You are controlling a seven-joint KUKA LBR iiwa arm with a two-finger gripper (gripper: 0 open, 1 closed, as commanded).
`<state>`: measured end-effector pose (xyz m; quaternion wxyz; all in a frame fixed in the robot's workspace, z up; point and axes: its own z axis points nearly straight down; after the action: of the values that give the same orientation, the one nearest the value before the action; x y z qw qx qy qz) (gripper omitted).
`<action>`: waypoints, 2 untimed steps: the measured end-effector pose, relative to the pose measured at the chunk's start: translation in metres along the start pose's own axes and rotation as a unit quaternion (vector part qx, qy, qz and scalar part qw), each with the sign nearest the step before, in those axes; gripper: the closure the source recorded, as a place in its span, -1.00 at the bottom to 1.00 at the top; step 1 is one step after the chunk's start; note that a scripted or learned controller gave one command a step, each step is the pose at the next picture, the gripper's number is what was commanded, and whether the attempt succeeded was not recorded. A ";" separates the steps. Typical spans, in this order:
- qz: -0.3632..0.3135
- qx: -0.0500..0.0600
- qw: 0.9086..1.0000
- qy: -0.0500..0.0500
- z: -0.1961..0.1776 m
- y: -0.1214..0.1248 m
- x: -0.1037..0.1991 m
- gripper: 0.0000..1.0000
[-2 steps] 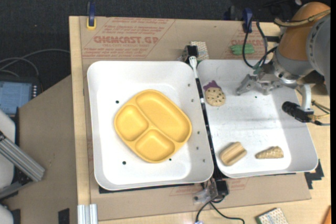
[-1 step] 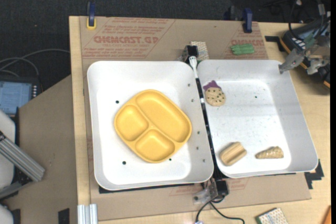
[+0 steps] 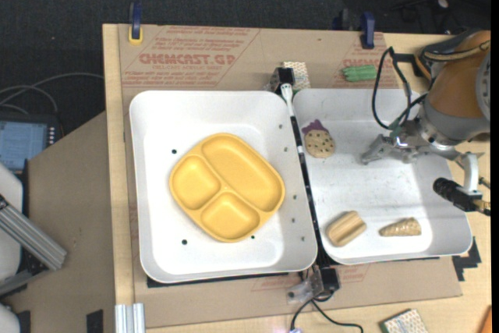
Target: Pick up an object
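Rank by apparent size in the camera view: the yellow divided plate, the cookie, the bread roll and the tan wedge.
1. yellow divided plate, by far
2. bread roll
3. tan wedge and cookie: too alike to rank

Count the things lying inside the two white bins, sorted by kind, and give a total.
Yellow divided plate: 1
Cookie: 1
Small purple piece: 1
Tan bread-like roll: 1
Tan wedge-shaped piece: 1
Total: 5
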<state>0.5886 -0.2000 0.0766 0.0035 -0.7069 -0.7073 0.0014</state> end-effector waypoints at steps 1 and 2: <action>0.001 -0.011 1.000 -0.005 -0.234 -0.052 -0.016 -1.00; 0.001 0.003 1.000 0.001 -0.082 -0.091 -0.005 -1.00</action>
<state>0.4977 -0.2050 0.1594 0.0067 -0.7075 -0.7067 0.0027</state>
